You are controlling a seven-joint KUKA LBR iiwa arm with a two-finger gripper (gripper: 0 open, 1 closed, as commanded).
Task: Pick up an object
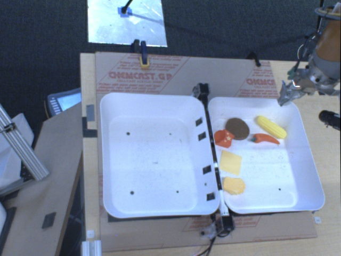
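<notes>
In the right bin (303,159) lie six small toy foods, all smooth plastic: a round brown patty (237,127), a bumpy yellow corn cob (272,127) just beside it, a thin orange-red pepper (265,139), a red tomato piece (224,138) touching the patty's left edge, a flat yellow cheese square (231,162) and a lumpy orange nugget (234,185) below it. The left bin (154,153) is glossy white with rounded corners. The gripper (287,94) hangs over the right bin's far rim; I cannot tell how its fingers stand. Both bins sit on printed cardboard (176,73) on the pale wooden counter (88,89), with dark carpet (42,31) beyond.
</notes>
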